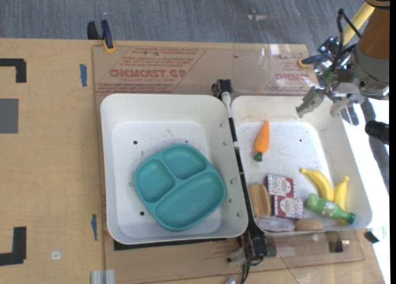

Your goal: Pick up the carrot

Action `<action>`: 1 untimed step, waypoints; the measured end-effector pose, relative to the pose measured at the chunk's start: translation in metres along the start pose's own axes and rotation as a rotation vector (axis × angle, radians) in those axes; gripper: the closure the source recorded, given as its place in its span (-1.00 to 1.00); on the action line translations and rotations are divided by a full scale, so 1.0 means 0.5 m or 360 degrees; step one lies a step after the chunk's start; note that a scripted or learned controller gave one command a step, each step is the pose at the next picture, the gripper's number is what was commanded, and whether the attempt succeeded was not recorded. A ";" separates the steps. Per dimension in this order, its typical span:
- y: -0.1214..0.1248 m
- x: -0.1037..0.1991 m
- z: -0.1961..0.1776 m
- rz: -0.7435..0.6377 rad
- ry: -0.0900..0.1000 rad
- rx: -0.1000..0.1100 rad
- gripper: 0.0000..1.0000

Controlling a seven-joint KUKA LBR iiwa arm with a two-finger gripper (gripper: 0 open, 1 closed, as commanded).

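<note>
The carrot [262,138], orange with a green top pointing down, lies in the upper left part of the right bin [291,129]. My gripper [322,107] hangs over the bin's far right corner, to the right of the carrot and well apart from it. Its two fingers [306,105] are spread open with nothing between them.
The left bin [117,153] holds a teal divided plate [179,185]. In the near part of the right bin lie two bananas [320,181], a green bottle [328,208], two red-and-white cartons [281,195] and a bread roll [258,200]. A black clamp [221,86] sits between the bins.
</note>
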State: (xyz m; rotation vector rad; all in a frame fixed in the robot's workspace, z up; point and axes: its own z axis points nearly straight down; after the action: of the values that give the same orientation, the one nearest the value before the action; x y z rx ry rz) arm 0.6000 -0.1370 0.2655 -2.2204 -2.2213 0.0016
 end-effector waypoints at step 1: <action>0.032 0.038 0.229 -0.0042 0.0004 0.0016 -1.00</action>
State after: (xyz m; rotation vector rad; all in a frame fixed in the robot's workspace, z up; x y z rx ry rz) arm 0.6160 -0.1179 0.1511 -2.1846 -2.2440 0.0099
